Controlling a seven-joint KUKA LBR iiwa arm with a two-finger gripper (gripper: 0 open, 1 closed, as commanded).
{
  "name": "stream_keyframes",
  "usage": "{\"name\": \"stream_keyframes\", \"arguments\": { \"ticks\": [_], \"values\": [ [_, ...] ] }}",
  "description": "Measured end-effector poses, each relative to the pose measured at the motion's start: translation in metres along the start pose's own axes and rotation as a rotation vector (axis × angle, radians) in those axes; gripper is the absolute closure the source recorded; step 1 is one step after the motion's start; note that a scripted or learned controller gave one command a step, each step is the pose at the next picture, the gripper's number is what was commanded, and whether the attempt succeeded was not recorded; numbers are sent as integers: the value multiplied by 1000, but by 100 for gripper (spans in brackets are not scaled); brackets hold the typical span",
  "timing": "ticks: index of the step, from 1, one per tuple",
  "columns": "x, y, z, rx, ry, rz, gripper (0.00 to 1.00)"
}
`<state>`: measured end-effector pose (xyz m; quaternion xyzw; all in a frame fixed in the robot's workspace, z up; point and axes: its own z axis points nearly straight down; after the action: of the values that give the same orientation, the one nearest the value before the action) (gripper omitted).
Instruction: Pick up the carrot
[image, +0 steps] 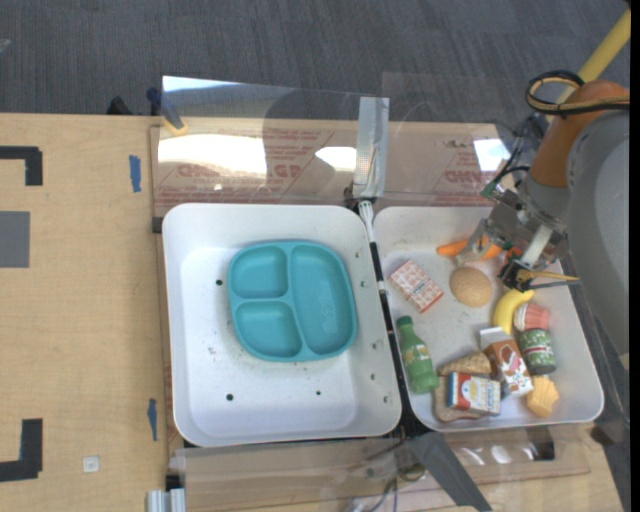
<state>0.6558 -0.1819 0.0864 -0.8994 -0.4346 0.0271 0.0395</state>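
Both white bins (190, 330) look like smooth, faintly glossy plastic, and the teal divided plate (293, 298) in the left one has the same moulded sheen. The surface (70, 330) beneath reads as matt, pale wood or board. The carrot (455, 248) seems to be matt orange plastic, though it is small and partly hidden.

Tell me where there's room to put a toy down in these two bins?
The left bin has bare floor all around the teal divided plate, widest in front of it. In the right bin, there is a bare patch at the back left, between the checked box and the back wall. Its front and right are crowded: green bottle, banana, packets.
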Motion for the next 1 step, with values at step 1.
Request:
{"name": "stream_keyframes", "arguments": {
  "ticks": [1],
  "values": [
    [2, -1, -11, -4, 0, -1, 100]
  ]
}}
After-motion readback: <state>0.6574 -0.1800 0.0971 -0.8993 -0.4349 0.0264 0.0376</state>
